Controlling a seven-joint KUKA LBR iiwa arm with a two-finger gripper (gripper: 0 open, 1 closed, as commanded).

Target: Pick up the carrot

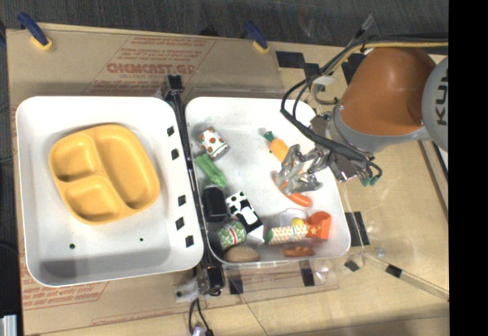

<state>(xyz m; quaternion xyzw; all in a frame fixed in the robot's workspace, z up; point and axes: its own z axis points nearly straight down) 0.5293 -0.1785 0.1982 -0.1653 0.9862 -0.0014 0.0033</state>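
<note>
Because the gripper (299,171) hangs between the carrot (277,146) at the right bin's (252,107) upper middle and an orange piece (298,198), jaw state unreadable, you risk grabbing the wrong item.

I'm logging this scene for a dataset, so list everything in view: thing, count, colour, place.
bins: 2, white, side by side on the bench
divided plate: 1, yellow, in the left bin
carrot: 1, orange with green top, upper middle of the right bin
small can: 1, red and white, upper left of the right bin
green vegetable: 1, green, below the can
cow toy: 1, black and white, lower left of the right bin
orange cup: 1, orange-red, lower right corner of the right bin
clamps: 2, blue, on the cardboard's top edge
gripper: 1, metallic, over the right bin, below the carrot
arm: 1, grey with orange band, from the right
</note>
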